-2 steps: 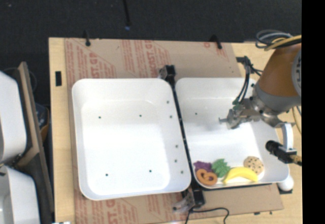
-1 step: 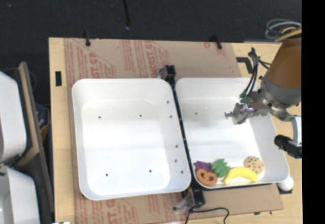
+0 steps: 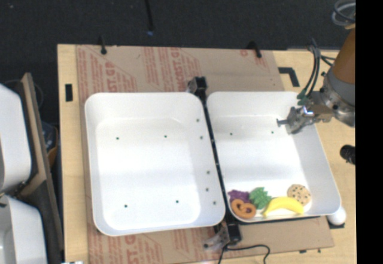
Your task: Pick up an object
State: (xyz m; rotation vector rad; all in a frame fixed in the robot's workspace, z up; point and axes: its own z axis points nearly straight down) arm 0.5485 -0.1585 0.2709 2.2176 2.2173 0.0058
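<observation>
We see the banana lying in the near corner of the right bin, its long axis running left to right along the front wall, curve bowed upward. A cookie touches it on the right; green leaf, grapes and a pretzel crowd its left end. The gripper hangs over the bin's far right side, well apart from the banana; whether it is parted or closed we cannot tell.
</observation>
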